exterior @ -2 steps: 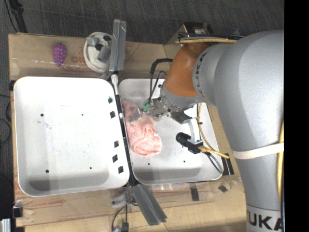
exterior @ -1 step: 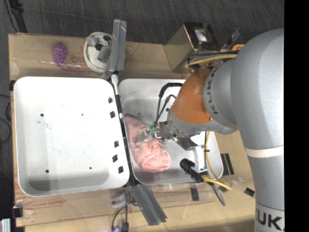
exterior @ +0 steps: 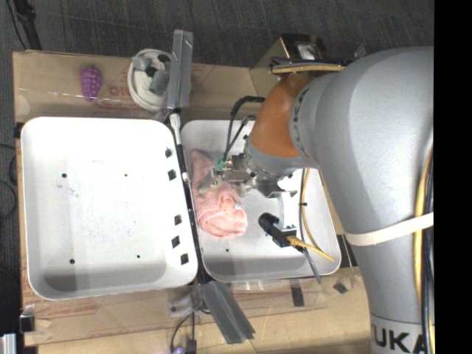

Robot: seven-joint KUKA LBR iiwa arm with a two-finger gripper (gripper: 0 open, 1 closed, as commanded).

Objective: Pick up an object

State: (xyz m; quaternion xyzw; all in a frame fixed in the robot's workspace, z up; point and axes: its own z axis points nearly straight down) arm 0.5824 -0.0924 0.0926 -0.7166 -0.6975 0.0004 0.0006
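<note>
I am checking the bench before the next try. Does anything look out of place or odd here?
One thing stands out: a purple grape-like object lies on the brown board behind the left bin, outside both bins. In the right bin, a crumpled pink cloth sits under the gripper.

purple toy (exterior: 91,82) (bench, top-left), tape roll (exterior: 150,78)

We look down from one fixed camera above the bench (exterior: 44,80), tilted at a slant, both white bins (exterior: 96,205) side by side in frame, the arm (exterior: 369,146) looming close from our right
</note>
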